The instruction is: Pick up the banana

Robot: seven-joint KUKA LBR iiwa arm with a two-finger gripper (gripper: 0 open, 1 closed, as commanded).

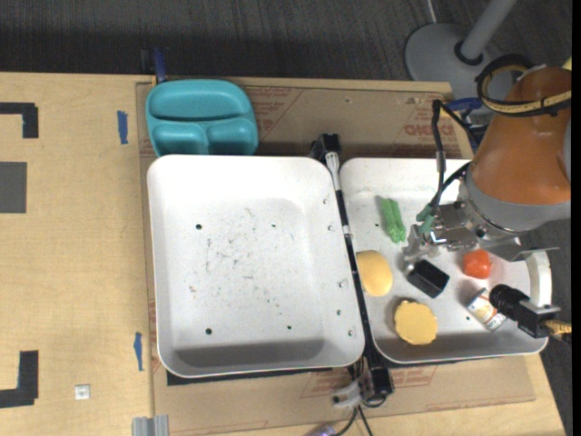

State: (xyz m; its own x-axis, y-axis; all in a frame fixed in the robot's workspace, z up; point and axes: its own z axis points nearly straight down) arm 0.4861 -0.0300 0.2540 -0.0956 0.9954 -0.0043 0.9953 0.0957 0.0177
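Two yellow things lie in the right bin. One is a smooth oval piece by the bin's left wall; the other is a rounder, flatter piece near the front wall. Which of them is the banana I cannot tell from this angle. My gripper hangs over the middle of the right bin, just right of the oval piece and above the round one, apart from both. I see nothing held in it.
In the right bin there are also a green stick, a red thing and a small bottle. The left bin adjoins it. A teal tray stands behind the left bin.
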